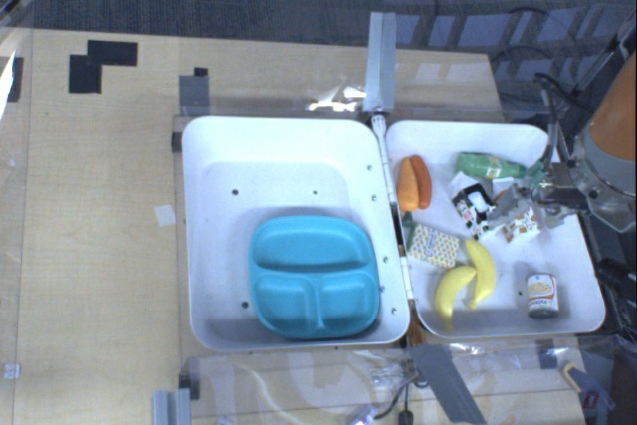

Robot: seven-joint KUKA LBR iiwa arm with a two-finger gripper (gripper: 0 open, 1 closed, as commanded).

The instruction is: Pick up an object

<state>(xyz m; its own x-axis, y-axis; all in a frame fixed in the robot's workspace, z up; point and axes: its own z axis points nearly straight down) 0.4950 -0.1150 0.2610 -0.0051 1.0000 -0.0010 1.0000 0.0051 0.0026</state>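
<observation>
White right bin [587, 314] is where all the clutter is: a yellow banana [464, 280], an orange carrot-looking thing [414, 182], a green packet [491, 166], a small can [541, 295], a patterned pouch [434, 245] and a couple of little cartons [474, 204]. The left bin [214, 214] has a blue divided tray [314, 276] in it. The end effector [523, 199] is low over the cartons near the back of the right bin, and honestly I can't tell how it's set, too blurry. My worry: everything there is packed tight, so it could easily nudge a carton aside, snag two things at once, or close on nothing.
</observation>
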